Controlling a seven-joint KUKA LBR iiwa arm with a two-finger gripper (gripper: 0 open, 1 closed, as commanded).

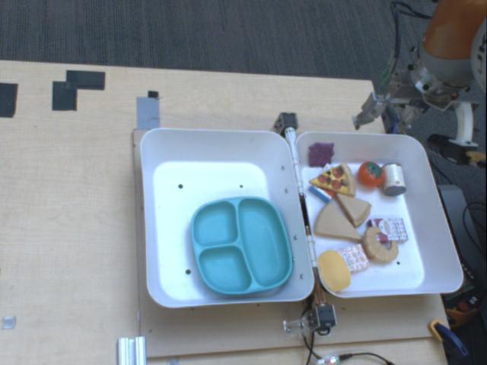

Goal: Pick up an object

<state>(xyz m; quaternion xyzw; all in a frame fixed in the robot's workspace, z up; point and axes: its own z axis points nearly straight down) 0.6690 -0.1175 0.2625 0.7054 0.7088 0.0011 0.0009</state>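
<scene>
The right bin (437, 226) holds several toy foods: a purple piece (320, 153), a pizza slice (333, 179), a red tomato (370, 173), a silver can (393, 179), a tan bread wedge (341, 220), a donut (378, 246) and a yellow lemon (333, 270). My gripper (378, 117) hangs above the far rim of this bin, behind the tomato and can. Its fingers stand open with nothing between them. The orange band of the arm (453, 21) is at the top right.
The left bin (171, 173) holds a teal divided plate (241, 244). A small wrapped packet (393, 227) and a red-and-white item (354, 257) lie near the donut. Cables (456, 147) run along the bench's right side. Dark markers (76, 88) sit on the tabletop at the far left.
</scene>
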